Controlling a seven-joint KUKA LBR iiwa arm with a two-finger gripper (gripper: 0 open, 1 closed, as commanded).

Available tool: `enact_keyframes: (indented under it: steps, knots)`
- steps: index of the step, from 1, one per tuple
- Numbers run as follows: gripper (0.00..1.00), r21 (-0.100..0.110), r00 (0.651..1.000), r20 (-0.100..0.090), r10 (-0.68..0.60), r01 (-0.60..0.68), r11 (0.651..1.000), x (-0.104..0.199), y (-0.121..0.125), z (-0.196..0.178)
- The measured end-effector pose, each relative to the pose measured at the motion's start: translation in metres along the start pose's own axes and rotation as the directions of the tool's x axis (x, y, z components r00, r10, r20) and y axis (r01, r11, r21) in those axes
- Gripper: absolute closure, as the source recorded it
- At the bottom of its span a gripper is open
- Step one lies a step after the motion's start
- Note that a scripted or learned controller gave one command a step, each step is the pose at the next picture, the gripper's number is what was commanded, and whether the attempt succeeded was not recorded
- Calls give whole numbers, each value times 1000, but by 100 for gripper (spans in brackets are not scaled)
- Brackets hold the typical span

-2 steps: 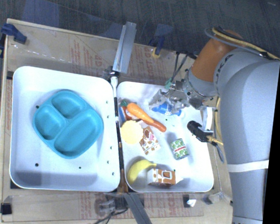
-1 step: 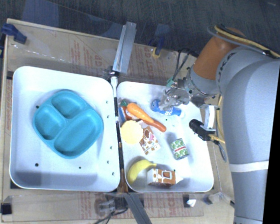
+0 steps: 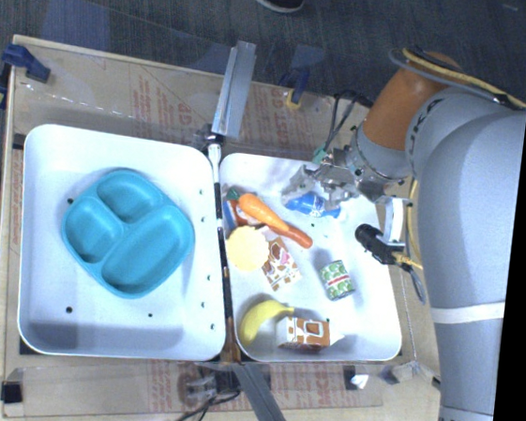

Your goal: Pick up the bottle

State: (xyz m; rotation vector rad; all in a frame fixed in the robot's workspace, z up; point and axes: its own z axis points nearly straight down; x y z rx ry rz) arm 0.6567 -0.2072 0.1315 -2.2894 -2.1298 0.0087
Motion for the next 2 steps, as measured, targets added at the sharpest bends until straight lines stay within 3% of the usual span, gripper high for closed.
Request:
enact_keyframes:
  steps: [1, 2]
  knots:
    - [0, -9, 977, 2, 213, -213, 977, 2, 0, 40]
    - [100, -4, 978, 1, 208, -208, 978, 3, 0, 30]
